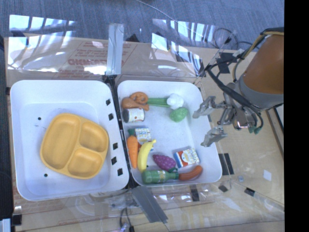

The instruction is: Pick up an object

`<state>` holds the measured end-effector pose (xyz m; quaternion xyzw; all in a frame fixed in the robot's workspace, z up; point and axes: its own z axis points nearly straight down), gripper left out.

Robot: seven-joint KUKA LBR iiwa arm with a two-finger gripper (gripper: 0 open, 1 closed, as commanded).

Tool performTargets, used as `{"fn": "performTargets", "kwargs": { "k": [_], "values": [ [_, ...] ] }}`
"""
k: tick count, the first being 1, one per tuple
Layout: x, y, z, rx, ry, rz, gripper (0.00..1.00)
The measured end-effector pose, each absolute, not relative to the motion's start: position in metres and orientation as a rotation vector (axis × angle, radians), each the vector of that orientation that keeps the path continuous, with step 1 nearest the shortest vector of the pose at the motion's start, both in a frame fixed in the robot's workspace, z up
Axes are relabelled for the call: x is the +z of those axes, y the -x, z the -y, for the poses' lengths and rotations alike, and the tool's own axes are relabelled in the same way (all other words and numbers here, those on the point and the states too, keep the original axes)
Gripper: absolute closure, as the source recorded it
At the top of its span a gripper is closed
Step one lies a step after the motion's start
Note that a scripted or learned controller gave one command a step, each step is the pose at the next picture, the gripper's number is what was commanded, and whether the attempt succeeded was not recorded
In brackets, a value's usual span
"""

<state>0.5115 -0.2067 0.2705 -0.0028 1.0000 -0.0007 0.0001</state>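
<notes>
Camera view: jaws (pixel 208 121) spread empty, right of the green ball (pixel 178 114).

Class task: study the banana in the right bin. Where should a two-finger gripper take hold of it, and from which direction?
Grip the banana across its middle, coming straight down from above. It lies flat, long axis up-down in the camera view, with the carrot tight on its left, so its ends or upper half probably offer more finger room.
</notes>
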Motion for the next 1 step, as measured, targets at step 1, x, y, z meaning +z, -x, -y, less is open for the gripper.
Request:
{"fn": "performTargets", "kwargs": {
  "k": [1],
  "values": [
    [0.2133,-0.525,0.2084,0.002,0.479,-3.106,0.0]
  ]
}}
